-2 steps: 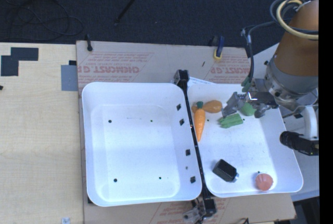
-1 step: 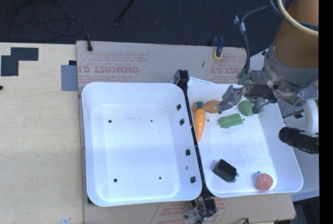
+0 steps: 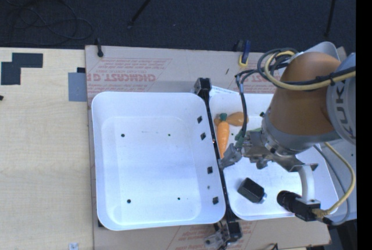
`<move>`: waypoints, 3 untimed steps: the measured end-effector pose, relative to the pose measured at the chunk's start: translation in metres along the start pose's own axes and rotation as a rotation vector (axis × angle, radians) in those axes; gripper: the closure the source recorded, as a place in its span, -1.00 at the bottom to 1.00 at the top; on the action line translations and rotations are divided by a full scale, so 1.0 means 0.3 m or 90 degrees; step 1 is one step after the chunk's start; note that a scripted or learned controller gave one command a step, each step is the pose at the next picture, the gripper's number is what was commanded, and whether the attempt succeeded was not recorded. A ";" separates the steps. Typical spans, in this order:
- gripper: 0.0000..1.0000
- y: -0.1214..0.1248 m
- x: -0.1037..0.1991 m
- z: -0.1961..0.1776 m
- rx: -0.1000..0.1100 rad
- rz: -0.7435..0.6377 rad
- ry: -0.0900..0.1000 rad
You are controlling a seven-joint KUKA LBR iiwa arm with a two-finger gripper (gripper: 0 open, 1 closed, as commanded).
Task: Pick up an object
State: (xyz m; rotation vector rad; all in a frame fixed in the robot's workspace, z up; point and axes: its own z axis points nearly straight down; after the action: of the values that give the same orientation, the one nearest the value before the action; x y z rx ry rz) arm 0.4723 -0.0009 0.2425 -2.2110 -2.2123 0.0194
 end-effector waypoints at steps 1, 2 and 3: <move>-1.00 0.144 0.086 -0.536 -0.022 -0.003 0.000; 1.00 0.134 0.083 -0.535 -0.008 -0.002 -0.002; 1.00 -0.002 0.315 -0.660 -0.012 -0.005 0.000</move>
State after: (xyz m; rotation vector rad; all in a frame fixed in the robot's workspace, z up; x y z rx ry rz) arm 0.4754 0.0934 0.4406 -2.2122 -2.2293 -0.0018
